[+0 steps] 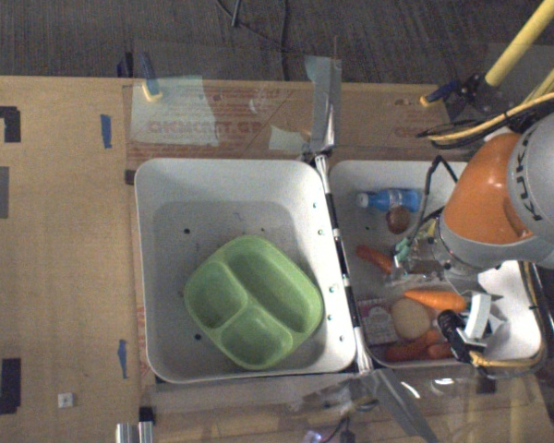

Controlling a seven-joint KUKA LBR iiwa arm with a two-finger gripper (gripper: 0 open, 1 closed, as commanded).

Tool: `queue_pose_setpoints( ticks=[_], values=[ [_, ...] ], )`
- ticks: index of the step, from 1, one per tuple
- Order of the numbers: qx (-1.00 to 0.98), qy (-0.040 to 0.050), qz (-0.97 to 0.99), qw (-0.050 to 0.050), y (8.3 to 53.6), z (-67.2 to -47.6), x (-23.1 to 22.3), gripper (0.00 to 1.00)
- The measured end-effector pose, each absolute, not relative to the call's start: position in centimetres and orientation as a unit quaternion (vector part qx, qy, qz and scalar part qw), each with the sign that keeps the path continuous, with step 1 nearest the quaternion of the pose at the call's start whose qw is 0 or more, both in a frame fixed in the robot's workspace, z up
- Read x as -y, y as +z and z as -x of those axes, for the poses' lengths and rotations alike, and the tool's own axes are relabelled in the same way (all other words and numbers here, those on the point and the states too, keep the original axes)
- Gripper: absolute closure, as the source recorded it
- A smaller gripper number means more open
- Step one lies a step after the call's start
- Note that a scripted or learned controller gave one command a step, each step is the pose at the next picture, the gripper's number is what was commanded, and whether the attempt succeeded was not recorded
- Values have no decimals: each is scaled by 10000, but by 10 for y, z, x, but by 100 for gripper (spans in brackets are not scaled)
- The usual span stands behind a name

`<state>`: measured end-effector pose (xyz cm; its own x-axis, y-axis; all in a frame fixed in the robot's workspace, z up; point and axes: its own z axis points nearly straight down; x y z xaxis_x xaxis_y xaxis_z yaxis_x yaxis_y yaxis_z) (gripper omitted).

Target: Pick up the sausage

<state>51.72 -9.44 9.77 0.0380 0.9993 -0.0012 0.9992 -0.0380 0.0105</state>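
A reddish sausage (pixel 408 350) lies along the near wall of the right bin (pixel 346 212), next to a round beige potato-like item (pixel 409 318). An orange carrot (pixel 434 298) lies just above them. My gripper (pixel 412 255) hangs low over the middle of the right bin, above and behind the carrot and well short of the sausage. A short orange-red piece (pixel 375 259) lies just left of the gripper. The wrist and arm hide the bin's right half.
A blue bottle (pixel 388 198) and a small brown item (pixel 399 219) lie at the far end of the right bin. A pale packet (pixel 379 322) rests by its left wall. The left bin (pixel 166 201) holds a green divided plate (pixel 252 301).
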Motion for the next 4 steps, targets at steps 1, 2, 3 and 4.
queue_pose_setpoints(
  ticks=[1, 2, 3, 4],
  values=[
    [-8237, 4, -5671, 5, 228, -505, 44, 100],
    [-8235, 5, -5673, 6, 228, -505, 44, 0],
    [-8517, 5, -5241, 15, 358, -481, 27, 0],
    [-8424, 2, -5389, 2, 217, -509, 57, 0]
  ],
)
